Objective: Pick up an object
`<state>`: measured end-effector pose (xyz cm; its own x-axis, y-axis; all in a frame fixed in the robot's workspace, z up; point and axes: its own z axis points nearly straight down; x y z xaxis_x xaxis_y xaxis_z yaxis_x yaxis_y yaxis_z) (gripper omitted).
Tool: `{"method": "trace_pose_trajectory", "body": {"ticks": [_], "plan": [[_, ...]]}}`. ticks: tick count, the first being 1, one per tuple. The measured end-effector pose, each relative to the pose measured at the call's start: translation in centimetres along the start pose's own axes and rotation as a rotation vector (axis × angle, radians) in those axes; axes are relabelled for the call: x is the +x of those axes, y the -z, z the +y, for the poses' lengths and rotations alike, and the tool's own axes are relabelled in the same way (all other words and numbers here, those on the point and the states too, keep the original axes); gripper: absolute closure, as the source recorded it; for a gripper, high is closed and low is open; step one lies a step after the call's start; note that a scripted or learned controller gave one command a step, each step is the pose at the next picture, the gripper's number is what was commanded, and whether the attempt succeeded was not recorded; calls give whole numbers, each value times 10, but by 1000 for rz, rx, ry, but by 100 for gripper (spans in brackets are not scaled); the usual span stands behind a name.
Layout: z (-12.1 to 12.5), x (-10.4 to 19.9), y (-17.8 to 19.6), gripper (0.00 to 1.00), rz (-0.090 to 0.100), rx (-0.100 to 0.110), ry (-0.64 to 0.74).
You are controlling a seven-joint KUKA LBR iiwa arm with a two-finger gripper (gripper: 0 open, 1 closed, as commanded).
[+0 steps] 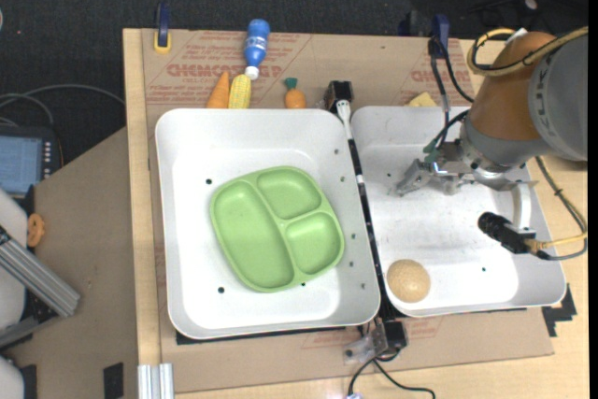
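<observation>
A tan round object [408, 279], like a bread roll, lies in the right bin [533, 290] near its front left corner. My gripper [412, 179] hangs low over the back half of that bin, pointing left, well behind the roll and apart from it. I see nothing held in it. In the left bin [187, 145] a green divided plate [276, 227] lies flat at the middle.
Behind the bins on the bench lie a blue-and-white bottle [256, 42], a corn cob [240, 91], two carrots [218, 91] [294, 95] and a small black item [338, 93]. The ridge between the bins [360, 192] runs just left of the gripper.
</observation>
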<state>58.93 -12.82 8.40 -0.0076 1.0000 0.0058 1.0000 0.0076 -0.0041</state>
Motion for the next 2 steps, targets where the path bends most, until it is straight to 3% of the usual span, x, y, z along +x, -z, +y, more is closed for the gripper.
{"method": "trace_pose_trajectory", "body": {"ticks": [1, 2], "plan": [[6, 39, 0, 0, -2, -1, -3], [82, 8, 76, 0, -10, -18, -5]]}}
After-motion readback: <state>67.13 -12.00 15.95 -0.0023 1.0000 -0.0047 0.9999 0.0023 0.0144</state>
